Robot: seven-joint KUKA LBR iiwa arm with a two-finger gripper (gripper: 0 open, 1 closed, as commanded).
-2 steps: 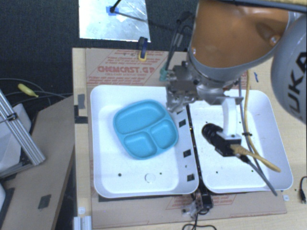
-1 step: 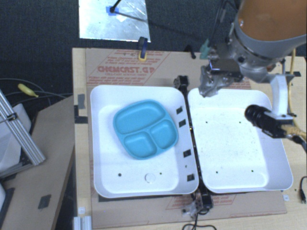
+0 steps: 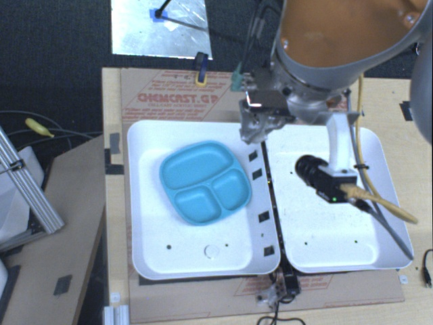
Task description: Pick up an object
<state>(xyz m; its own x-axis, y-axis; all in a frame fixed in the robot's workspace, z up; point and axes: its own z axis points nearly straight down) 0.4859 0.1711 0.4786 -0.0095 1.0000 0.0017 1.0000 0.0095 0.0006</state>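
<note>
A light blue divided plate [image 3: 204, 182] with three compartments lies in the left bin [image 3: 149, 249], a little above its middle. My gripper [image 3: 252, 133] hangs at the top of the divider between the two bins, up and to the right of the plate and apart from it. Nothing shows between its fingers.
The right bin [image 3: 338, 249] lies under the arm's wrist. A cardboard sheet [image 3: 169, 97] lies beneath both bins. A shiny metal sheet [image 3: 162, 19] rests at the back, and a beige side table [image 3: 61, 249] stands at the left.
</note>
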